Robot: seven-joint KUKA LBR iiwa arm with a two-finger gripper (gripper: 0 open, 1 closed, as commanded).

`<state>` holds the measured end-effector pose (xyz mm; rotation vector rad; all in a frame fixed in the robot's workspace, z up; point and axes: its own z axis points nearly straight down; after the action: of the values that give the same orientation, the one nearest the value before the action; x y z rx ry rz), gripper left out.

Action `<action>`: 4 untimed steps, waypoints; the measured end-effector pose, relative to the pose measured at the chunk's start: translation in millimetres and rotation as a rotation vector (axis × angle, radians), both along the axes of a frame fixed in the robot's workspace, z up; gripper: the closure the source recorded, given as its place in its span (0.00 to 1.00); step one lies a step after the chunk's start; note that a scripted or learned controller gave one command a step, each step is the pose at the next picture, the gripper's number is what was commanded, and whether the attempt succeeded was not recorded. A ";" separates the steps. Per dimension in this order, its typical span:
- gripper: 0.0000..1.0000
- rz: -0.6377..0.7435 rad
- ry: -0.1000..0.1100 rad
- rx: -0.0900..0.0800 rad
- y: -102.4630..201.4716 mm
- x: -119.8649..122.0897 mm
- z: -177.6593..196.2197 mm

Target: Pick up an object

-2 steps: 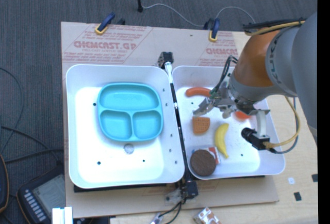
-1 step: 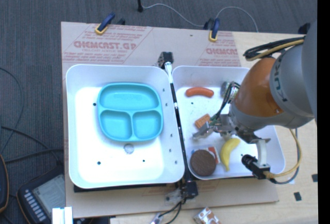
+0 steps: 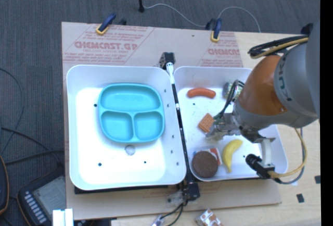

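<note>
— Where's the pincer (image 3: 219, 131) just now?

— Down inside the right bin (image 3: 185, 115), about the middle of its floor. The big grey arm (image 3: 296, 84) with its orange band comes in over that bin's right side and hides most of the tool. I can't tell whether the fingers are spread or closed; the metal bits at the tip are too small and dark to read.

— Is it carrying anything?

— Nothing I can make out between the fingers. The waffle piece (image 3: 206, 123) lies just beside the tip, toward the bin's left wall. I couldn't say if they touch.

— And the rest of the bin?

— A sausage (image 3: 201, 93) lies near the bin's far wall, well apart from the tip. A banana (image 3: 231, 152) sits just on the near side of the tip, tilted, and a brown round cookie (image 3: 205, 164) lies in the bin's near left corner, close beside the banana.

— The other bin?

— The left bin (image 3: 88, 173) touches the right bin along the shared edge. It holds a blue divided plate (image 3: 131, 113), lying flat, three compartments up.
</note>
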<state>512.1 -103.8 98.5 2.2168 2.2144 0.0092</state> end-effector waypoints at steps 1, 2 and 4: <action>0.00 0.000 0.001 0.000 0.1 -0.2 -0.2; 1.00 0.000 0.001 0.001 0.3 -0.1 9.2; 1.00 0.001 0.002 0.001 0.6 0.0 18.5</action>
<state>512.1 -103.2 117.0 2.2179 2.2168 0.0082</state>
